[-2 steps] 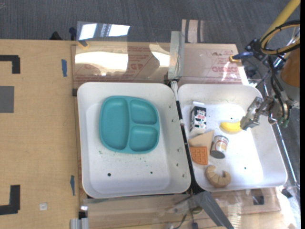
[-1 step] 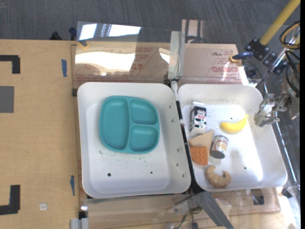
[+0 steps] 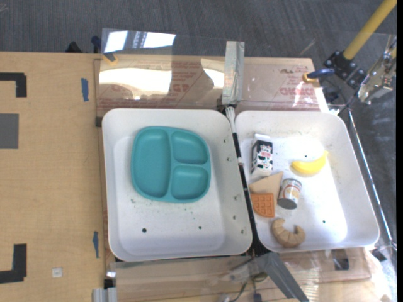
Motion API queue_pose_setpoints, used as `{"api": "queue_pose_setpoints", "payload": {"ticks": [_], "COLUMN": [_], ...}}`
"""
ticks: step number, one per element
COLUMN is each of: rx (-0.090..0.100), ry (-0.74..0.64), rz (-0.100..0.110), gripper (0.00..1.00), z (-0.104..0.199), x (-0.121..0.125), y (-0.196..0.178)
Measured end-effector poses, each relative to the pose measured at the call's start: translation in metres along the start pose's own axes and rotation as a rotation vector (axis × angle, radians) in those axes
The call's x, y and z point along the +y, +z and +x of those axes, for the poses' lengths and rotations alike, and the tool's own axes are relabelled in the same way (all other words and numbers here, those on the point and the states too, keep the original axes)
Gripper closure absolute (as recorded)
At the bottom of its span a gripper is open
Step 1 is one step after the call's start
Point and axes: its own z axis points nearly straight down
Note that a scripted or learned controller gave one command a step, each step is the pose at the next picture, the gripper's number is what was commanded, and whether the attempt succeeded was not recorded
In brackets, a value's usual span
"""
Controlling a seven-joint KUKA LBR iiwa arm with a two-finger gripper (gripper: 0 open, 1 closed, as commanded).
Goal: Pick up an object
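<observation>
Banana [image 3: 310, 164] | lies in right bin [image 3: 359, 231] near can [image 3: 289, 193], unlifted | gripper [image 3: 376, 80] sits beyond bin's far right corner, empty | we cannot tell jaw state | pick not begun.

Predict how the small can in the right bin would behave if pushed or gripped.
The small can lies tilted on its side, so it would probably roll. Its metal looks smooth, so possibly slippery. It touches the waffle, which may get nudged.

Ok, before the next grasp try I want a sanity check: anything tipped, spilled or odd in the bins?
Mostly tidy. The small can lies tipped on its side in the right bin, close against the tan wedge. Dark specks dot the left bin floor near the teal plate.
</observation>
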Motion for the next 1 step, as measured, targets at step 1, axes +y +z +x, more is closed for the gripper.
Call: {"api": "queue_pose_setpoints", "payload": {"ticks": [1], "rx": [0.004], "ry": [0.360], "rz": [0.002], "gripper": [1.00], "z": [0.0104], "x": [-0.0052], "y": [-0.0698]}}
